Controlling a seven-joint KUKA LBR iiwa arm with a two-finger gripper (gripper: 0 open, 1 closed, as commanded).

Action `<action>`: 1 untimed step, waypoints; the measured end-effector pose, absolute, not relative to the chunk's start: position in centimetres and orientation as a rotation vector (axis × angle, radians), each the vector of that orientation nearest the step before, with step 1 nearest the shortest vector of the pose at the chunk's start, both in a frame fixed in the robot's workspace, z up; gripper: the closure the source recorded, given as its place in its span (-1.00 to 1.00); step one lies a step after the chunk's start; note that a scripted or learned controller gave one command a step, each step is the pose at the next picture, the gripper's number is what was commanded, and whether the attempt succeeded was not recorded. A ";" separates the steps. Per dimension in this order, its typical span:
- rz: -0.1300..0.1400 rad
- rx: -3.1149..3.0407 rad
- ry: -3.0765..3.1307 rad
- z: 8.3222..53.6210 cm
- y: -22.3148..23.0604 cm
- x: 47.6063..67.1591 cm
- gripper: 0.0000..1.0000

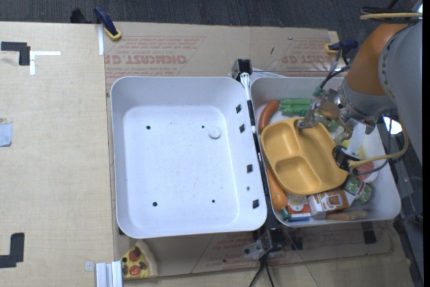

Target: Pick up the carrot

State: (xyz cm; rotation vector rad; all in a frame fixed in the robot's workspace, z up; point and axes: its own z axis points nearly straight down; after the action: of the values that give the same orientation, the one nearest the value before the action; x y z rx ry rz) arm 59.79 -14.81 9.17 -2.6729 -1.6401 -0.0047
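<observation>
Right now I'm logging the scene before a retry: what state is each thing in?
carrot: lying in the right bin, partly under the yellow tray, not held.
yellow tray: tilted, resting atop the clutter.
right bin: crowded with items.
left bin: holds one small white round piece.
gripper: low over the tray's far edge.

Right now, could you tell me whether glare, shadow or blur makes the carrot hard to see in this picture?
Camera view: lighting is even and soft, with no harsh glare on the white bins; the carrot looks sharp but is largely covered by the yellow tray; the arm casts only faint shadow.
</observation>
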 end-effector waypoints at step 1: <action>0.013 -2.683 -1.645 10.0 -15.6 59.5 1.00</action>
State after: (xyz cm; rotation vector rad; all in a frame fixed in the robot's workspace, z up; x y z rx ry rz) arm 59.54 -15.64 10.03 -2.6830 -1.6451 0.0133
